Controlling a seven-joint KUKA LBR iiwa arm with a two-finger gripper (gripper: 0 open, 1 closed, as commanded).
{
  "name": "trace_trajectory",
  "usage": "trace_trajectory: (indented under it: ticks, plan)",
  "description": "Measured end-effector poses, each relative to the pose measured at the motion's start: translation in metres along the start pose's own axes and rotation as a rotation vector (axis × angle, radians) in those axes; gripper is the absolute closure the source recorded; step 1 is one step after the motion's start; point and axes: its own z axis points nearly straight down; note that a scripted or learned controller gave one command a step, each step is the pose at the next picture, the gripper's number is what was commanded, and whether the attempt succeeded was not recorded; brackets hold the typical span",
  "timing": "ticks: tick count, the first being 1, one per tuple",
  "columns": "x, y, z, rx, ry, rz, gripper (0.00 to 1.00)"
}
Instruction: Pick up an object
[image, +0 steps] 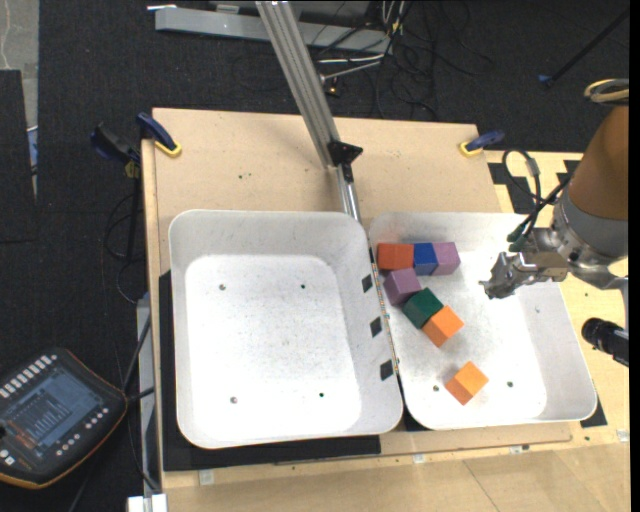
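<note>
Resting in the right bin (560, 390), seven blocks form the load. A row along the upper left runs left to right: orange block (395, 256), blue block (425, 257), purple block (446, 256). Below it, a second purple block (402, 285), a green block (423, 305) and an orange block (443, 325) form a diagonal line running down-right. A lone orange block (466, 382) lies apart, turned corner-on. The left bin (190, 250) adjoins. The gripper (497, 285) hangs over the right bin; jaw state cannot be determined. The arm is cut off at the right.
</note>
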Motion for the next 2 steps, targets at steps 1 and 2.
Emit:
trace_trajectory:
  ticks: [1,2]
  plan:
    - [0.046,0.029,0.012,0.003,0.002,-0.005,1.00]
    - [0.090,0.044,0.024,0.003,0.001,-0.004,1.00]
